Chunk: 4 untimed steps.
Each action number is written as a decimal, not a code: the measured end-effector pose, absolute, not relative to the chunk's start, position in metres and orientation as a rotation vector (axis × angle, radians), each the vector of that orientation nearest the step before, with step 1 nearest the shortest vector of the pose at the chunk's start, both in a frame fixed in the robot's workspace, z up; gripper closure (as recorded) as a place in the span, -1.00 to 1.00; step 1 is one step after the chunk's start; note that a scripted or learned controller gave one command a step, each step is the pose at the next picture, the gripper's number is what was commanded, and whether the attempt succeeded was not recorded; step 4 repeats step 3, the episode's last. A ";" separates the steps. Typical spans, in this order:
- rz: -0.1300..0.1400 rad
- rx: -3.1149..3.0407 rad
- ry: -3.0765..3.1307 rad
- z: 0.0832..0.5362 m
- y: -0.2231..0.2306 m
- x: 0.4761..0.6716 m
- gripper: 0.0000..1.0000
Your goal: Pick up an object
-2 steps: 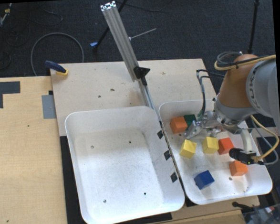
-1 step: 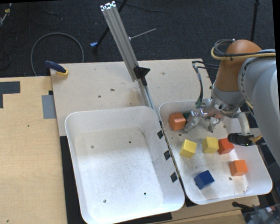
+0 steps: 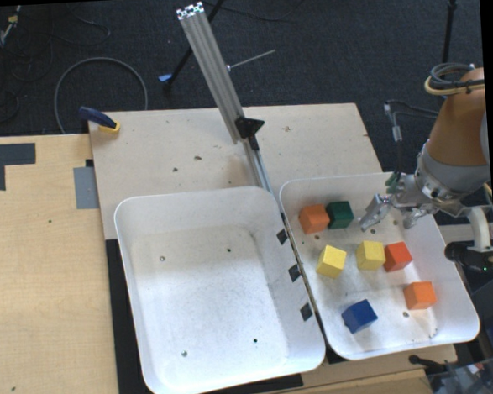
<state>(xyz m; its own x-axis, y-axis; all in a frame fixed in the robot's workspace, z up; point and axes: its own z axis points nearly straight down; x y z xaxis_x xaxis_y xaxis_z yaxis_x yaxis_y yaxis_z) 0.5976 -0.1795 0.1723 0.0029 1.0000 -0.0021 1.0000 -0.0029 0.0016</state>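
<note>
Nothing's picked up yet. The metal two-finger gripper (image 3: pixel 380 210) is hanging over the far part of the right white plastic bin (image 3: pixel 457 324), and it's looking spread open with nothing between its fingers, though the view's a bit small. The closest candidate, the small yellow cube (image 3: pixel 369 254), is sitting just beside it, so the whole grab is left.

We saw the scene evenly and fairly brightly lit from above, with only soft, short shadows under the blocks (image 3: pixel 360 257). The two white bins (image 3: pixel 156 341) were the brightest areas, close to washed out, yet without hard glare. The dark floor (image 3: pixel 320 44) at the top lost most detail. The picture was slightly soft and grainy throughout, and the arm (image 3: pixel 461 135) at the right edge looked somewhat blurred.
</note>
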 end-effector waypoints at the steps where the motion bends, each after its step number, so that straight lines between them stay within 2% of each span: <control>1: 0.000 2.221 2.222 0.089 -0.157 0.605 -1.00; 2: -0.064 2.250 2.274 0.089 -0.168 0.658 -1.00; 3: -0.067 2.250 2.270 0.097 -0.167 0.657 1.00; 4: -0.067 2.250 2.270 0.097 -0.167 0.657 1.00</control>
